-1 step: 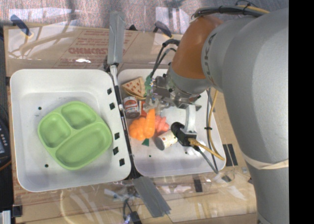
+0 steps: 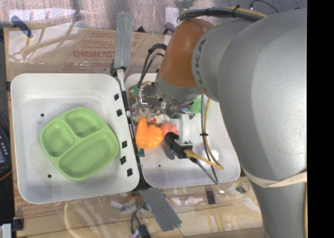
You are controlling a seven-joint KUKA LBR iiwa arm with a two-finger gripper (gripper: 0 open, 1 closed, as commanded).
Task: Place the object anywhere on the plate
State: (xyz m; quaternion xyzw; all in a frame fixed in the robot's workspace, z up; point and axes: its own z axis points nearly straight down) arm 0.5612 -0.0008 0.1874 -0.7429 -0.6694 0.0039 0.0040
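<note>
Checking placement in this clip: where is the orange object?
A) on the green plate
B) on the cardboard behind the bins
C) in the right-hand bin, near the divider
C: the orange object lies in the right-hand bin, while the green plate sits apart in the left-hand bin.

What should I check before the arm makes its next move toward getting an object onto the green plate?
1. Green three-compartment plastic plate lies flat in the left white bin: ok.
2. Plate's compartments free of clutter: ok.
3. Orange lumpy toy sits in the right white bin: ok.
4. Toy firmly gripped: cannot tell, the wrist of the grey arm hides that.
5. Toy clear of neighbours: not ok, a pink piece lies against it.
</note>
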